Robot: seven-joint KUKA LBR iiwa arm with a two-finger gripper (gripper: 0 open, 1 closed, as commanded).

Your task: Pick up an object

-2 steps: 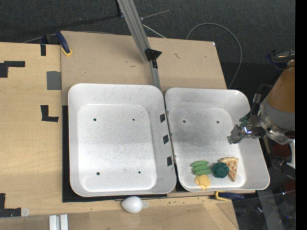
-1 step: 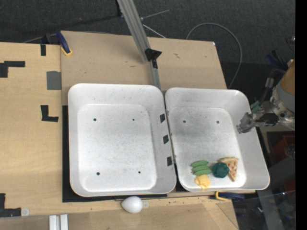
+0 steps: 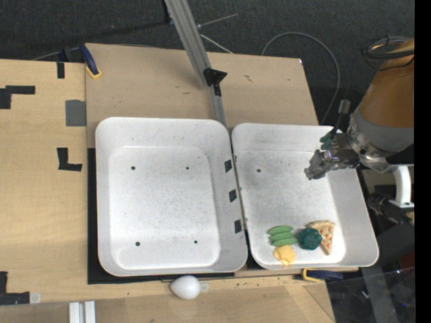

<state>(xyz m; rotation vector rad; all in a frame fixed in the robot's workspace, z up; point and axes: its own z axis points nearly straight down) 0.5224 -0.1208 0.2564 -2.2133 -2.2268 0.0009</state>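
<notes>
Several small objects lie at the near end of the right bin (image 3: 269,153): a green pea pod (image 3: 281,234), a yellow piece (image 3: 285,253), a dark green broccoli-like lump (image 3: 310,238) and a tan pizza-like slice (image 3: 326,235). My gripper (image 3: 315,170) hangs over the right bin's far right part, well above and behind these objects. Nothing shows between its fingers. The arm's orange band (image 3: 394,93) rises at the right edge.
The left bin (image 3: 114,140) sits beside the right one. A white egg-shaped object (image 3: 185,287) rests on the bench in front of the left bin. A grey metal pole (image 3: 192,39) slants in from the top toward the bins' shared edge.
</notes>
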